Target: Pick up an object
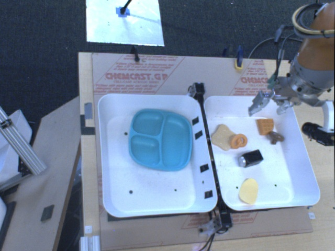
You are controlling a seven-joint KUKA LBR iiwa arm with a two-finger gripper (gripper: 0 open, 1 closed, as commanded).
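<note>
My gripper (270,104) hangs open over the back of the right bin (293,192), its two grey fingers spread with nothing between them. Just in front of it lies an orange waffle-like square (265,125), with a small brown piece (275,137) beside it. Nearer the bin's middle sit a tan wedge (222,136) touching an orange ring (239,140), a black and silver can (251,158) on its side, and a pale yellow oval (249,191) toward the front.
The left bin (112,192) holds a blue divided plate (160,139). A black clip strip (205,145) runs along the seam between the bins. The arm's orange band (317,50) rises at the right, with a black fitting (315,132) at the bin's right rim.
</note>
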